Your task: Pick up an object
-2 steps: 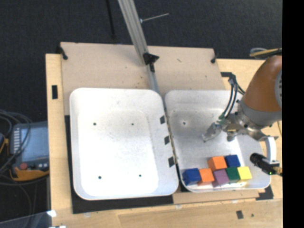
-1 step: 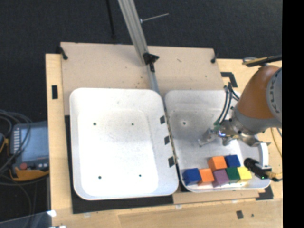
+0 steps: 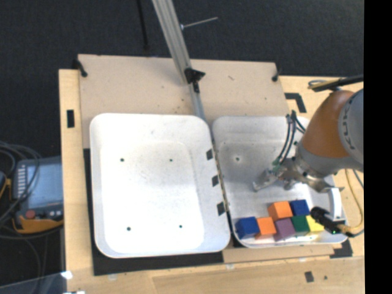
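A grey arm (image 3: 327, 136) with an orange band is seen reaching into the right bin (image 3: 245, 139), its claw (image 3: 269, 179) held low over the bare floor of that bin, just above and to the left of a cluster of blocks. Whether the claw is apart or together cannot be told from this slant, and nothing is seen between its tips.

The blocks are packed against the bin's near wall: a blue block (image 3: 247, 226) at the left end, an orange block (image 3: 266, 226) and a purple block (image 3: 285, 228) beside it, a green block (image 3: 301, 223) and a yellow block (image 3: 314, 225) further right, with a second orange block (image 3: 282, 209) and a second blue block (image 3: 299, 207) behind them. The left bin (image 3: 153, 182) is well apart from the action.

No object is judged to have been picked yet. The risk (a real one with blocks touching on all sides) is that the claw is driven onto a seam between two blocks, so that both are shoved aside or jammed against the wall. A block grazed at its edge could also be tipped out of the grip as it is lifted.
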